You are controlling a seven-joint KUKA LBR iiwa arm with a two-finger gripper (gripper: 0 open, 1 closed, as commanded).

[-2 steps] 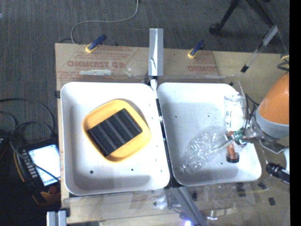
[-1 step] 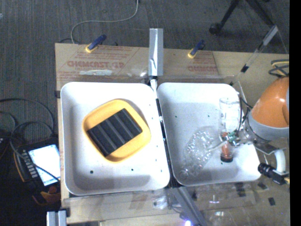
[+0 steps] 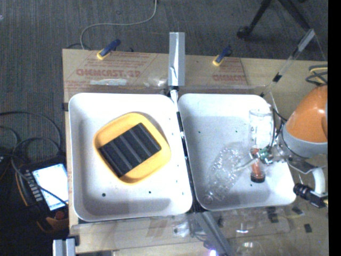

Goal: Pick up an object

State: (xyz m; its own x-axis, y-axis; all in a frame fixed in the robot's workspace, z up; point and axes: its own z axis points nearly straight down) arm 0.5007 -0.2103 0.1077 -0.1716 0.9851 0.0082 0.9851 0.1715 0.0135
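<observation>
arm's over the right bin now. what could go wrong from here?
The gripper sits among clear plastic items, faint against the white right bin; fingers may close on nothing or slip. It also works near the bin's right wall, so a collision is possible. The yellow tray lies far off in the left bin.

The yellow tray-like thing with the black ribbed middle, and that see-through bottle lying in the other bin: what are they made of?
Yellow tray with black ribbed centre: probably matte plastic or foam, rounded edges, no glare. Clear crumpled bottle: likely thin plastic; the bin floor shows through it.
</observation>
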